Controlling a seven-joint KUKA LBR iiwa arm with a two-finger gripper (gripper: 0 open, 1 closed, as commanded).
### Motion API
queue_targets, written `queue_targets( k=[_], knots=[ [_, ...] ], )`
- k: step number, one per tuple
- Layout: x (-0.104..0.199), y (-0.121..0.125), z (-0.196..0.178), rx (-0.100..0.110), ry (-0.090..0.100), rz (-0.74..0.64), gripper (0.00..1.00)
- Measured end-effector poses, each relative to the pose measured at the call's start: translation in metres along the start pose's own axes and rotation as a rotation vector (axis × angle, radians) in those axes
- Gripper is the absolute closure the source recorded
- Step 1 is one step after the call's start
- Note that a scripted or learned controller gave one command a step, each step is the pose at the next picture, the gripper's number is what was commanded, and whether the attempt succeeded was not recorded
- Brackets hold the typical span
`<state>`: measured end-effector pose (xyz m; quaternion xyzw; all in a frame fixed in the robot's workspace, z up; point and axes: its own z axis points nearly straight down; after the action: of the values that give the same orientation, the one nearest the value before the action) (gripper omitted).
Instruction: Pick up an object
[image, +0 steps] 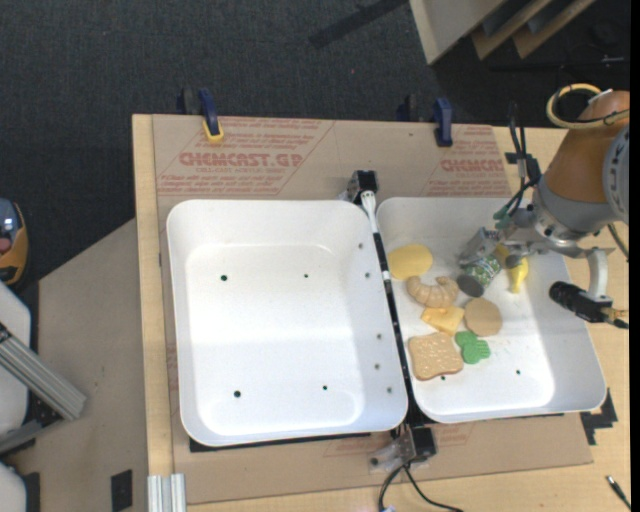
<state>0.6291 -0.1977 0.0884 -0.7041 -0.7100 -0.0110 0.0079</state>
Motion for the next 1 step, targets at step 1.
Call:
queue_targets(
  k=[1],
  knots=[
    [-0.0051,-0.0005,-0.0102,-0.004,-0.021,-0.002,1.0]
  ],
)
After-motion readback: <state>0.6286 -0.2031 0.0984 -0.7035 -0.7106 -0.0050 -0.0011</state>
